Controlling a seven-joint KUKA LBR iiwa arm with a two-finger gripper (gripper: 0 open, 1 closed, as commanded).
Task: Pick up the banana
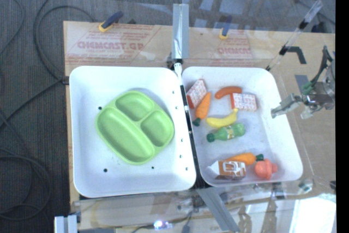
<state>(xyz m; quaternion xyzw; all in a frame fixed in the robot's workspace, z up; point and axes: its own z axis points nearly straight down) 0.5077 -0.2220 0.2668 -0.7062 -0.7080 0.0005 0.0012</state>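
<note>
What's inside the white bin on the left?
The left bin holds a green divided plate with three compartments, nothing in them. Whatever lies beneath the plate is covered.

Banana (223,119) lies in right bin (283,133), above green bottle (226,132)

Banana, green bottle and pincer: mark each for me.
banana (223,119), camera view, middle of its curved body.
green bottle (226,132), camera view, middle of its body.
pincer (279,109), camera view, at its fingertips.
</note>
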